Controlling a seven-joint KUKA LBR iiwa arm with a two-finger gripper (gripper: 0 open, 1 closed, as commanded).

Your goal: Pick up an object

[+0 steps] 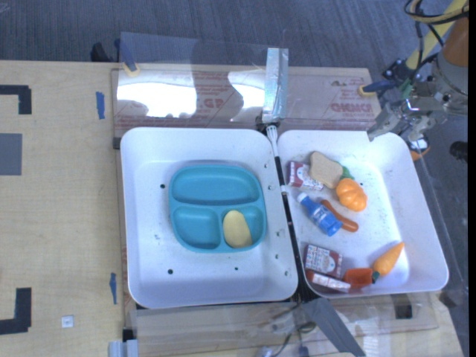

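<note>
My gripper (405, 125) hangs over the far right corner of the right bin (428, 222), apart from all the objects. In that bin lie a tan bread slice (325, 168), an orange pepper (351, 195), a small blue bottle (320, 215), a thin orange sausage (343, 217), a red packet (299, 175), a red carton (321, 259), a carrot (389, 257) and a red chili (358, 277). The bread slice and the pepper are the objects nearest the gripper.
The left bin (141, 199) holds a teal divided tray (212, 188) with a yellow potato-like piece (236, 228) in its near right compartment. A clear panel with a metal post (274, 84) stands behind the bins. Yellow cables (435, 6) hang at the top right.
</note>
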